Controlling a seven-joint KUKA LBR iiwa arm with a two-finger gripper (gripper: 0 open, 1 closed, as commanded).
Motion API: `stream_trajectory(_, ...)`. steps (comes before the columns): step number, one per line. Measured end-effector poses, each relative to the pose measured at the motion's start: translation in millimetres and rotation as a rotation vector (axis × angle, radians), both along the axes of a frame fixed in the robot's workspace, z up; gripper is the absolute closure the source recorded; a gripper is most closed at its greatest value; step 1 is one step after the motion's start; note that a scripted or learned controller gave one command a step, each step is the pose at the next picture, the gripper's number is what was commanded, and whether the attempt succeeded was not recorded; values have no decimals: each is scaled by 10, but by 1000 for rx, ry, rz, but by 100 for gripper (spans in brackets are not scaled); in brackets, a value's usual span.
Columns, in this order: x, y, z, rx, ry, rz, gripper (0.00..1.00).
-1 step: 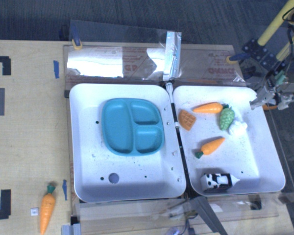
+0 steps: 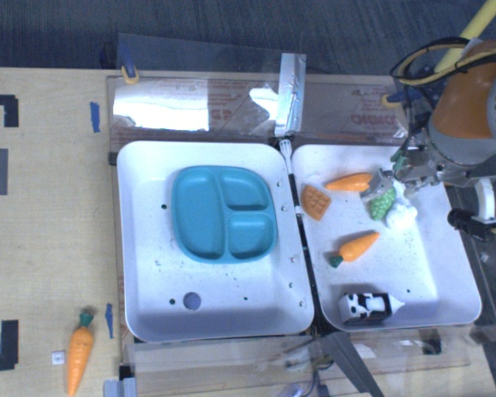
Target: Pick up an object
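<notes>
Tool low over the right bin
It sits at two o'clock there, by the green grapes; grip state unclear.

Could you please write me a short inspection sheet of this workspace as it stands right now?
Surface: two white bins side by side, left bin, right bin, on a pale bench.
Job's things: right bin holds two toy carrots, a waffle piece, a green-and-white toy, a black-and-white toy.
Clutter: blue divided tray in the left bin; another carrot on the bench outside.
Grippers: end effector low over the right bin's far side; finger state unclear.
Cables: yellow and black loops above the wrist.
Surroundings: clear sheet behind the bins.
</notes>
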State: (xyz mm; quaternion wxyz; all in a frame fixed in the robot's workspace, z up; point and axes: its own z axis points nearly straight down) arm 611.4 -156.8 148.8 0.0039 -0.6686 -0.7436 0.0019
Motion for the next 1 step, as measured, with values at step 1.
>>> stream_trajectory(1,204,-148,-616,-4,-14,-74,0)
